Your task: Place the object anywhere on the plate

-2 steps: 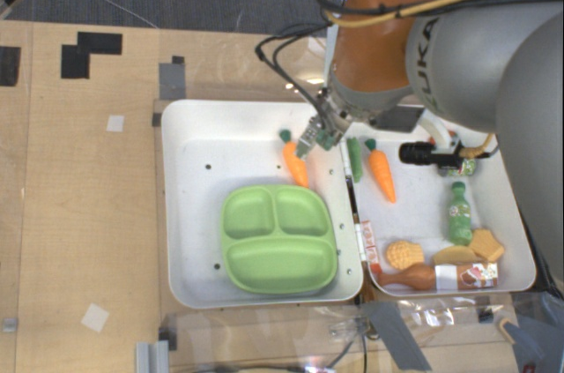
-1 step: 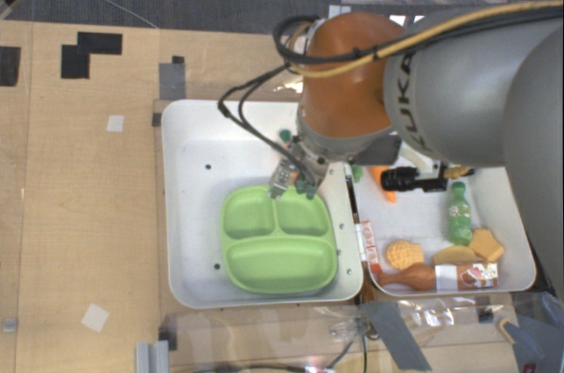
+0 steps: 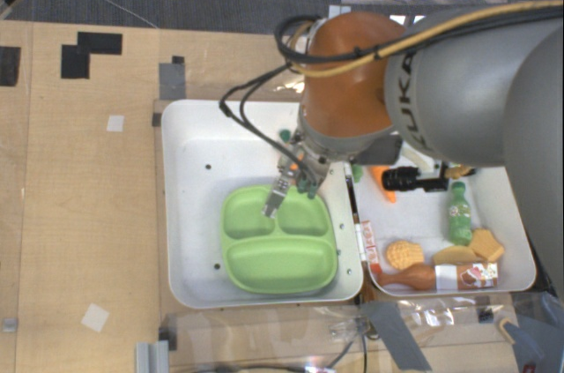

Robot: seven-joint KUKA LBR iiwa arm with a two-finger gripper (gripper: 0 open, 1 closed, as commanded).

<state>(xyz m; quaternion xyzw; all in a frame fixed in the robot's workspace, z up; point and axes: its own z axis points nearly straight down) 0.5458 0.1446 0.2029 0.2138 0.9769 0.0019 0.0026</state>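
Wooden bench, two white bins. Green plate (image 3: 280, 243) sits in the left bin (image 3: 189, 212), gripper (image 3: 289, 182) hanging over its 12 o'clock rim. Honestly can't tell what it's gripping or whether it's clamped; an empty grab means nothing lands.

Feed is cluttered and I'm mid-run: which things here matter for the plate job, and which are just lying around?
Job:
green plate in the left bin
gripper above the plate

Lying about, right bin:
green bottle
waffle
orange carrot
ketchup bottle
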